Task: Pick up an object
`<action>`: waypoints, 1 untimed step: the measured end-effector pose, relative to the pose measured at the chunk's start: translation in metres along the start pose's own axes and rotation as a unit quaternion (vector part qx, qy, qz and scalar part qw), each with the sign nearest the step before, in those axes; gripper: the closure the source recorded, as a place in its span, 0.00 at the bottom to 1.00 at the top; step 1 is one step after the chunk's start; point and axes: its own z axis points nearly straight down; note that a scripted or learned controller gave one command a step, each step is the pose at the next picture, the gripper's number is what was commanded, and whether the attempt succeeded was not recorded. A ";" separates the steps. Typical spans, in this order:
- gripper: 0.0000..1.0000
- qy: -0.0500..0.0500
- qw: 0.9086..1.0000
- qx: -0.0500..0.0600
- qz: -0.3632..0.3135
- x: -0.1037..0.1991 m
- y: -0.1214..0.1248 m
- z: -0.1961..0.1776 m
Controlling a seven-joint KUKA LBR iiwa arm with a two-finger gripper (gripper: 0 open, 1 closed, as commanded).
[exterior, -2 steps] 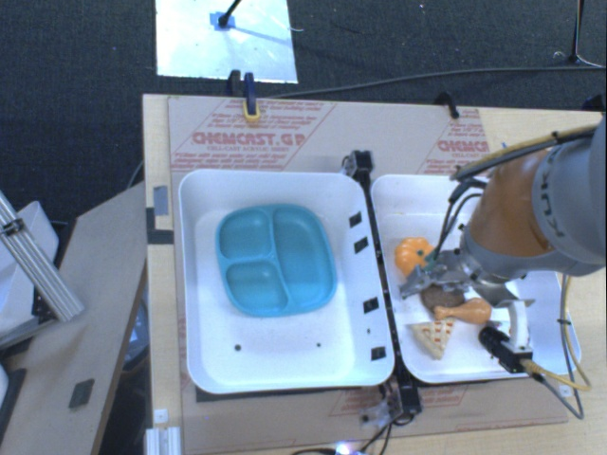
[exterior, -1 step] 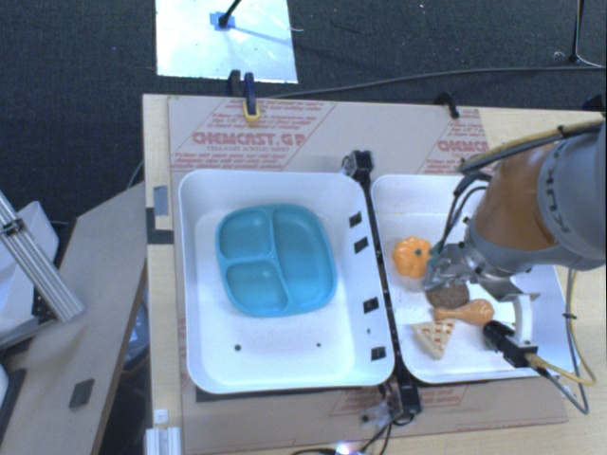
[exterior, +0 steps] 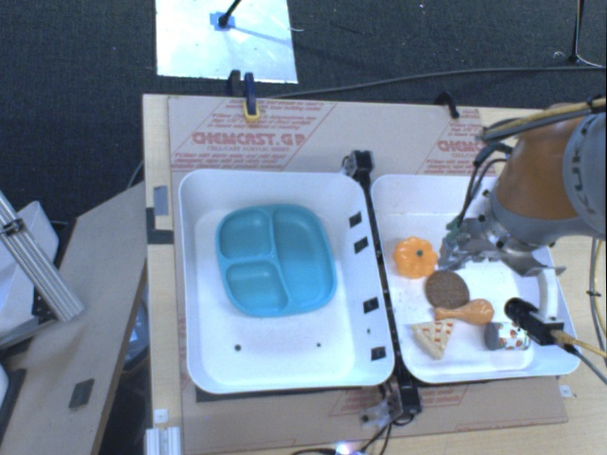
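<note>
The gripper (exterior: 462,243) hangs low over the right bin (exterior: 427,205), at the end of the arm (exterior: 545,173) that reaches in from the view's right. Whether it is open or closed cannot be told from this slant, and nothing is visibly held in it. The nearest things lie on its left and on its camera-ward side. A toy pumpkin (exterior: 414,257) sits just beside it to the left. A brown disc (exterior: 447,288) lies flat just in front of it, towards the camera, touching or almost touching the pumpkin's lower edge. Either looks like the likely pick, a short way down and to the left of the tool. Further out on the same side, a toy drumstick (exterior: 467,311) lies right against the disc's near edge, its long axis running across the view. Beyond that lie a pizza wedge (exterior: 434,337) and a small grey and white piece (exterior: 503,336) near the bin's front wall. The crowding is the hazard: closing on the disc could also catch the drumstick or nudge the pumpkin. Well to the left, past the divider, the left bin (exterior: 285,358) holds a blue divided plate (exterior: 275,259), clear of the move.
</note>
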 end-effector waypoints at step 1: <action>1.00 0.000 1.000 0.000 0.000 0.000 0.002 -0.046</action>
